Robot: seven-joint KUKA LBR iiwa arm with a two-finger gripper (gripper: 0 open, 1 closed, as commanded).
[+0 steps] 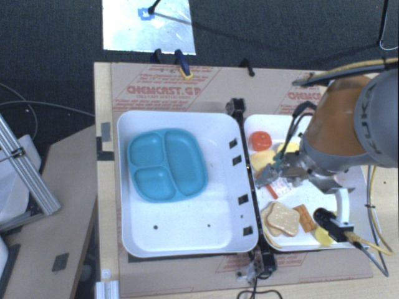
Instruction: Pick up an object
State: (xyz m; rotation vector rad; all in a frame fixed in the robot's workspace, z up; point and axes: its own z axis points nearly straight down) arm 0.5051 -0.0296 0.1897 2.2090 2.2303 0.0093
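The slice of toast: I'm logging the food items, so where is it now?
The tan slice of toast lies at the near edge of the right white bin, beside the small orange stick, below the gripper.

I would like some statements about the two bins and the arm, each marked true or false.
1. A blue divided tray lies in the left bin. True.
2. The bread slice lies in the left bin. False: it lies in the right bin, near its front edge.
3. The pincer is over the right bin. True.
4. The red round item sits on the blue tray. False: it is in the right bin, at its far side.
5. The arm reaches over the left bin. False: it is over the right bin.
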